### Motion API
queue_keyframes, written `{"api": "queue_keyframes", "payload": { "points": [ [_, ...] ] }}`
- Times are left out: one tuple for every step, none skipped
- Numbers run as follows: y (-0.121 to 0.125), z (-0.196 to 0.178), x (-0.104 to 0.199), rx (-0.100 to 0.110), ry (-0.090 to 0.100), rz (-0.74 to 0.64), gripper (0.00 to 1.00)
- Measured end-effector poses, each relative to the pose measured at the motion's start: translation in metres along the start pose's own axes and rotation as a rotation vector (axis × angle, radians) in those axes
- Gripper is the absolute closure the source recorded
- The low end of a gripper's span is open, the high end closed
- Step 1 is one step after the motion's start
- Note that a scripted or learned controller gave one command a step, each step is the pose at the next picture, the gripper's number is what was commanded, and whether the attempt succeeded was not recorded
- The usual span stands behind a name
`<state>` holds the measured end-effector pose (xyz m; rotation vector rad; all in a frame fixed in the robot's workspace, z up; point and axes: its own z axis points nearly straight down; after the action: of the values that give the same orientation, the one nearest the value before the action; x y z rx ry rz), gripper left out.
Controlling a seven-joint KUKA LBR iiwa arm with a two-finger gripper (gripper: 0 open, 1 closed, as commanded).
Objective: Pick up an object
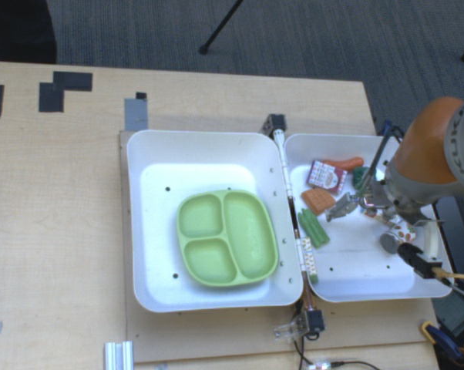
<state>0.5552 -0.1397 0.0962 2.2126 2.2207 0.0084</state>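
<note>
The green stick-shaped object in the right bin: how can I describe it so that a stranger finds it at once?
Look at the right white bin, beside the bin holding the green divided plate. Near its left wall lies the green stick-shaped object, just below an orange piece. It is the only long, plain green item among its neighbours.

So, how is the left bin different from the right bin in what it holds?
The left bin holds one large thing, a green divided tray; the right bin holds several small things, among them a green piece and an orange piece. The arm's gripper is over the right bin, not the left bin. Both bins are white, shallow and sit side by side.
</note>
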Motion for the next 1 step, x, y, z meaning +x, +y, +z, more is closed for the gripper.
{"api": "queue_keyframes", "payload": {
  "points": [
    [0.0017, -0.0117, -0.0012, -0.007, -0.004, 0.001, 1.0]
  ]
}}
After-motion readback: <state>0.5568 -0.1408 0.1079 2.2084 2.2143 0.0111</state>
